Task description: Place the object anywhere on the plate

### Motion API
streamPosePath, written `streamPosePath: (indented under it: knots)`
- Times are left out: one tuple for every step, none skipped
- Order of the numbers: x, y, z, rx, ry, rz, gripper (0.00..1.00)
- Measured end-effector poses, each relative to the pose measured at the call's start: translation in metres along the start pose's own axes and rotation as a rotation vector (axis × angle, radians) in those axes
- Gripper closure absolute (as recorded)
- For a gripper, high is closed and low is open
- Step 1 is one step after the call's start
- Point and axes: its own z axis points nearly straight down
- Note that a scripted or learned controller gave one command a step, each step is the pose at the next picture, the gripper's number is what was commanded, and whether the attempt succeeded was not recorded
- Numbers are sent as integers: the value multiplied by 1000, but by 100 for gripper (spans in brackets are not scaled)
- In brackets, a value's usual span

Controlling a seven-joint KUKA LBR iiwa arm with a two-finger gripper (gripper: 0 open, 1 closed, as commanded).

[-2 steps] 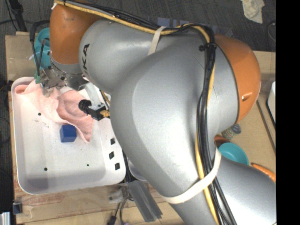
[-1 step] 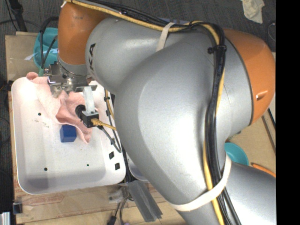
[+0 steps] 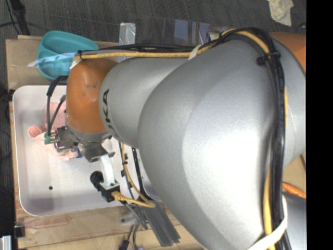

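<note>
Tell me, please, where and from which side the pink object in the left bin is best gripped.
Probably across the pink object's narrow width, coming straight down from above. It seems to lie low on the left bin's floor near the left wall, leaving little room sideways. Its exact shape is too blurred to tell.

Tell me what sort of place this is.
Probably a robotics lab or test cell: a grey arm with loose cabling reaches over a shallow white bin on a wooden bench, with dark carpet behind.

Grey arm (image 3: 208, 129) looms over white bin (image 3: 31, 191).
</note>
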Motion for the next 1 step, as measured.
streamPosePath:
  knots:
    - [-50,34,-51,-5,0,-197,100]
